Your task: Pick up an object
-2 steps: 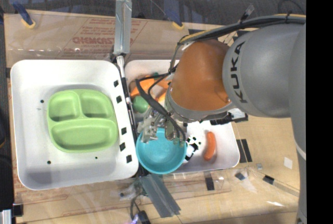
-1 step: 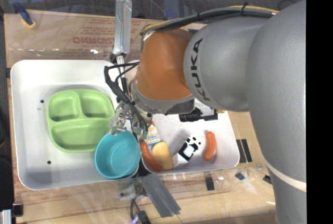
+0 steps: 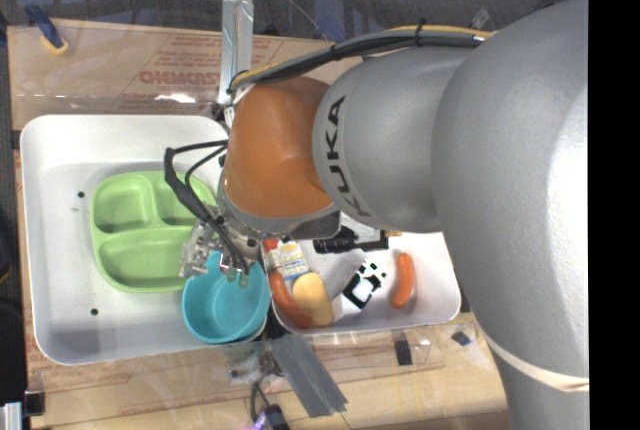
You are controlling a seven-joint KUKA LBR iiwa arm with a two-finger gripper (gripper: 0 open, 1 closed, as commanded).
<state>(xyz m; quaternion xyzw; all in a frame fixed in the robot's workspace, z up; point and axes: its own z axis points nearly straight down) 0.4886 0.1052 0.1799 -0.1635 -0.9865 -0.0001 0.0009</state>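
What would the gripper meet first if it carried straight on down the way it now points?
Probably the blue bowl: the gripper points down over the bowl's upper rim, beside the green divided tray in the left bin. Depth is unclear, so it might catch the tray's edge instead.

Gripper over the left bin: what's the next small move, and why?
Probably a short straight descent. The gripper sits above the seam where the green divided tray meets the blue bowl, with nothing visibly between its fingers. The bowl's rim is the closest graspable edge, so lowering onto it looks most promising; finger opening can't be judged from here.
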